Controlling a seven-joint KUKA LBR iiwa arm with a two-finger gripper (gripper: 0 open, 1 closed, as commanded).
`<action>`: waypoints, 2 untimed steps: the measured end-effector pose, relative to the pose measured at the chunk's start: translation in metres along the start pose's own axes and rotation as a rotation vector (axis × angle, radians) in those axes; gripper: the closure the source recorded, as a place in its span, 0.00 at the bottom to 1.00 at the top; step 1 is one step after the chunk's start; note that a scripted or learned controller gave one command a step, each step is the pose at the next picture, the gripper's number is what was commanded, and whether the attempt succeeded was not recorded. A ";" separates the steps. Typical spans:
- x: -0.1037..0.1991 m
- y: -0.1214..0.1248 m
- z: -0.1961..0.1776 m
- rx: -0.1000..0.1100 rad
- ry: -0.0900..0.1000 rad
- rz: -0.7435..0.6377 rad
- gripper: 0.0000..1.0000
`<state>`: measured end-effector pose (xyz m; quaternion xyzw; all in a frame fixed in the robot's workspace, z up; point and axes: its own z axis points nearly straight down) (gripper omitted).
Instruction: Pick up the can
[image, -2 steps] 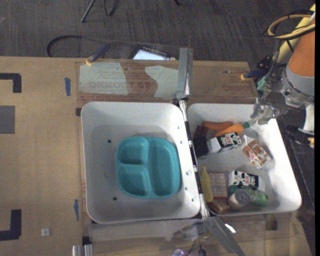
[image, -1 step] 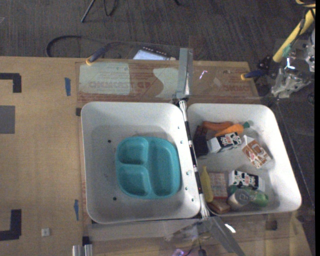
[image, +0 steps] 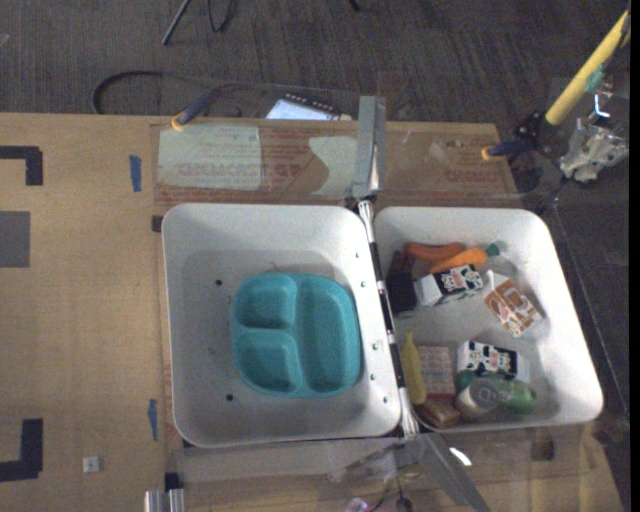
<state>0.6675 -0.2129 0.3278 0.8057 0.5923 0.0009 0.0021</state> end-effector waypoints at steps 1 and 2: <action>0.003 0.001 -0.011 -0.004 -0.002 -0.005 1.00; 0.001 0.001 -0.025 0.000 0.000 0.002 1.00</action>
